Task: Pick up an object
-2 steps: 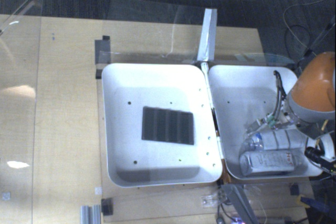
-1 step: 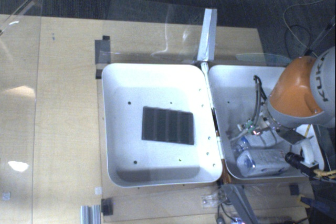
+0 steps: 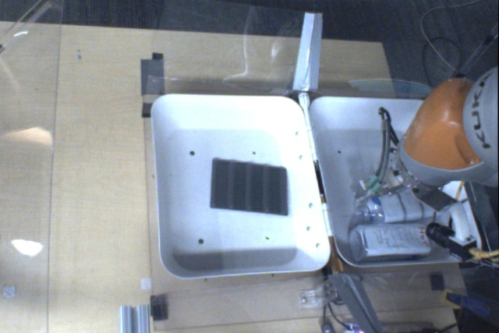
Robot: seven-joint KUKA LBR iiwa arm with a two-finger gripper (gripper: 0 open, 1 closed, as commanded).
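Note:
The arm's orange band hangs over the right bin. Below it my gripper reaches down into the lower part of that bin, right above a clear plastic item with a blue spot. A silvery grey packet lies just in front of it against the bin's near wall. A black ridged rectangular pad lies flat in the middle of the left bin. The wrist and cables hide the gripper's tips.
A metal divider post rises behind the gap between the bins. Black cables run down the wrist. Clear plastic sheeting stands behind the left bin. Bare wooden bench spreads to the left.

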